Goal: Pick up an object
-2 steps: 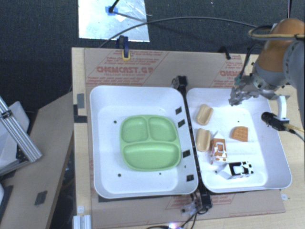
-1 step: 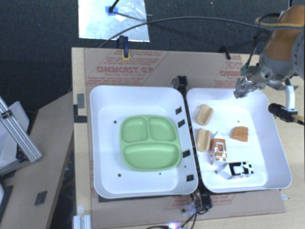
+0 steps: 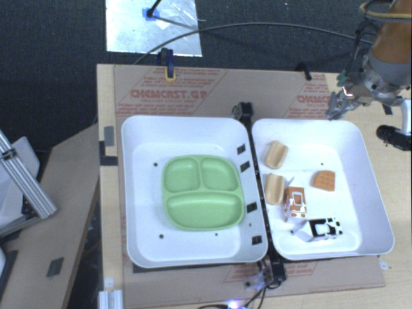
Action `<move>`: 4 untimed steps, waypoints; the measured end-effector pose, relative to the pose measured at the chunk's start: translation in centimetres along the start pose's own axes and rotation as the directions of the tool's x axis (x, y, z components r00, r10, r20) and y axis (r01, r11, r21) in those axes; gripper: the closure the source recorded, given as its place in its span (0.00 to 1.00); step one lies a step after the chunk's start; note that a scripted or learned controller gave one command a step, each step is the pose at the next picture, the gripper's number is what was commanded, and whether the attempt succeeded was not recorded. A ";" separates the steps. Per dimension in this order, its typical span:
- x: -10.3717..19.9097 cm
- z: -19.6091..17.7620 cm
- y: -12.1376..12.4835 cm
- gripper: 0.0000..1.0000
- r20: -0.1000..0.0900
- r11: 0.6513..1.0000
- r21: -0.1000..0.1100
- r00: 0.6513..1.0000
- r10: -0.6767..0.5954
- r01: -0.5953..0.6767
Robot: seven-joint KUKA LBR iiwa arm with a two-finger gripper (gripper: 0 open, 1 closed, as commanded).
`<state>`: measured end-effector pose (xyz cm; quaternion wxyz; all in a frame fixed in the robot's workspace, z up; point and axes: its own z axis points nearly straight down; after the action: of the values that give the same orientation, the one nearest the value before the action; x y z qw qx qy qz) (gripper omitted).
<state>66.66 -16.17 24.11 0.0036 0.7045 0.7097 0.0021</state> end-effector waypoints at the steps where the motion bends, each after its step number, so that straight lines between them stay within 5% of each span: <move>1: 5.4 1.2 0.0 1.00 -0.003 1.000 0.007 1.000 -0.002 0.002; 4: 20.8 1.1 -0.1 1.00 -0.003 1.000 0.005 1.000 -0.002 0.002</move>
<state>66.43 4.60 22.96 0.0008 0.7039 0.7103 0.0013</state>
